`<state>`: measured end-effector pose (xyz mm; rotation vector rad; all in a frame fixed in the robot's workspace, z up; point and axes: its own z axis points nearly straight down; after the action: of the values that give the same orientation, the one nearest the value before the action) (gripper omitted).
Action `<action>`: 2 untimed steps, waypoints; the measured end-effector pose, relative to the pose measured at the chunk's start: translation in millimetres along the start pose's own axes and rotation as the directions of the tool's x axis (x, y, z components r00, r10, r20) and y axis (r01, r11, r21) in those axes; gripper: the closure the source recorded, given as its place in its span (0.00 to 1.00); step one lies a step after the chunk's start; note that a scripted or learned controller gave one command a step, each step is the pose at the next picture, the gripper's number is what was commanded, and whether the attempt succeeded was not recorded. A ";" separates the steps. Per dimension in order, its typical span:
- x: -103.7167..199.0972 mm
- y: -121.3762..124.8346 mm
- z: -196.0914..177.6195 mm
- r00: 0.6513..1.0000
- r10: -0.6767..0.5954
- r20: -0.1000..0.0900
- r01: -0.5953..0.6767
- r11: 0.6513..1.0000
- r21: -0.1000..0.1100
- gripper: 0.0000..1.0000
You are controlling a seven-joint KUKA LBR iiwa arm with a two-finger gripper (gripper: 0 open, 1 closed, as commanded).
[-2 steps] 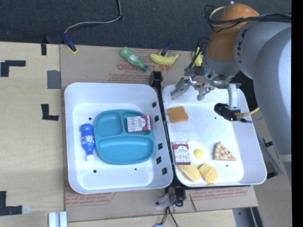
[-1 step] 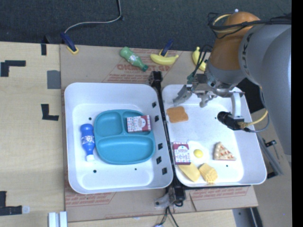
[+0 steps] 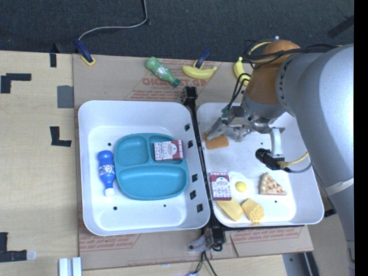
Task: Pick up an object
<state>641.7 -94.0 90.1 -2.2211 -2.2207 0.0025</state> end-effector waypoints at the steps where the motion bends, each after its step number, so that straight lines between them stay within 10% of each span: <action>1: -2.9 24.3 -34.7 1.000 -0.001 0.000 0.001 1.000 -0.003 0.00; 2: -2.1 -3.9 4.2 1.000 -0.002 0.000 0.002 1.000 -0.003 0.00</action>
<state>637.7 -96.1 86.0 -2.2209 -2.2244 -0.0012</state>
